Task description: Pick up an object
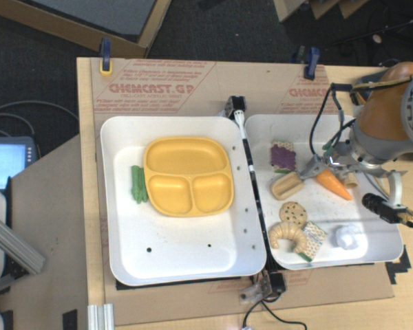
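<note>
The two-finger gripper (322, 169) is lowered into the right-hand shallow white bin (389, 249), so the reaching step is judged to be in hand. Whether the jaws are open or shut cannot be told. A tapered orange plastic carrot (334, 184) is seen just beside the jaws, a tan bread-like block (286, 183) on their other side. A closing and lift would be called for next. The bins are borne by a cardboard-covered bench (158, 88) above dark carpet (34, 67).

red "CHEMCAST GP" print on brown board (151, 88), partly repeated at right
</note>
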Robot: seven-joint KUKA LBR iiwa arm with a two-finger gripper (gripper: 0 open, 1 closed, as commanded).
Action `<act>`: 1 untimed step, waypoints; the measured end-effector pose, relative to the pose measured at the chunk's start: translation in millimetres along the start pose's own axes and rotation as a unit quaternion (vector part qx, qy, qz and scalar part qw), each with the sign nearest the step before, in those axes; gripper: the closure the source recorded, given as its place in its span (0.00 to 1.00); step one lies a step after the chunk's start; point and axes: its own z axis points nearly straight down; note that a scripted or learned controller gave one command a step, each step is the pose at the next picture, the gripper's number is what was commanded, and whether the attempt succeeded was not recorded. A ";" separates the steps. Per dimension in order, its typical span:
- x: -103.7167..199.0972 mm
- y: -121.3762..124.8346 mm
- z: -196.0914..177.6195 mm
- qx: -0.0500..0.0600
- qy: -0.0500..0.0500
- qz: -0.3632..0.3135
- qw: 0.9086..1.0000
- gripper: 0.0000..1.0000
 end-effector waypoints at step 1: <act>-0.7 2.0 -10.8 -0.003 -0.001 0.000 1.000 1.00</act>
